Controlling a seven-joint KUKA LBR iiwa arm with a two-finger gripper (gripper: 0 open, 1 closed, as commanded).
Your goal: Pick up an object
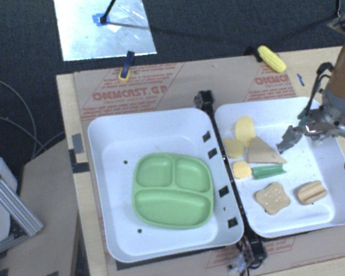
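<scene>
Gripper (287,139) hovers beside tan wedge (262,151) and green piece (268,170).

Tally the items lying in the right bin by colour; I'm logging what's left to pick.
Yellow: 3 - round yellow piece, pale yellow lump, small yellow piece
Tan or brown: 3 - tan wedge, tan toast-shaped piece, brown bread roll
Green: 1 - green stick-shaped piece
Total: 7

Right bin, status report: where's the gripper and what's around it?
Gripper above the right bin, nothing between its fingers. Nearest: tan wedge and green piece. Cracker and bread roll lie apart.
</scene>
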